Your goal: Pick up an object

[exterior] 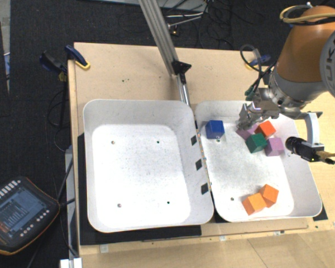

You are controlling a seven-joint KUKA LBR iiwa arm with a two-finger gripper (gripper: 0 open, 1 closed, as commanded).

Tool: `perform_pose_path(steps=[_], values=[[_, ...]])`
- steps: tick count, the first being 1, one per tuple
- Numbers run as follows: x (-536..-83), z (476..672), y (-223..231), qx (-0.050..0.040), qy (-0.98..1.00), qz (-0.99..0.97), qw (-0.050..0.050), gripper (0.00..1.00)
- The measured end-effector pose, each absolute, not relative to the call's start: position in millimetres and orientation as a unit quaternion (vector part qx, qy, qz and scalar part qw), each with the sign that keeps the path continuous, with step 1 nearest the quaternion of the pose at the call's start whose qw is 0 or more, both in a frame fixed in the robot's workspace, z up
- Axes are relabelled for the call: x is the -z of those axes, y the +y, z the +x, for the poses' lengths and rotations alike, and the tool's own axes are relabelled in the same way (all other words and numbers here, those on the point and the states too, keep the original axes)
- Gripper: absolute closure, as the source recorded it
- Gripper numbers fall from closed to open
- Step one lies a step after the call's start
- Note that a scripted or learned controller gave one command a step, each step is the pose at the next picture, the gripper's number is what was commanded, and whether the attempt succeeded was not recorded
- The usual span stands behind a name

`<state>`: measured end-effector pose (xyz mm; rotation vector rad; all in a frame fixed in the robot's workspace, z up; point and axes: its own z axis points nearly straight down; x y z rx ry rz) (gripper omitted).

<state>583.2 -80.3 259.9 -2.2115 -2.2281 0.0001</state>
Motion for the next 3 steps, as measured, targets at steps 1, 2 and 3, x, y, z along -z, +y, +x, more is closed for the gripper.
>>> perform_pose_path(steps=[1, 2, 3], values=[[-244, 591.4, -23, -0.0002, -0.71, -0.704, 0.002, 1.0], [-234, 606.0, 33, 0.0008, -0.71, -0.704, 0.0, 1.0], [-245, 608.1, 89, 0.0014, -0.71, -0.704, 0.0, 1.0]])
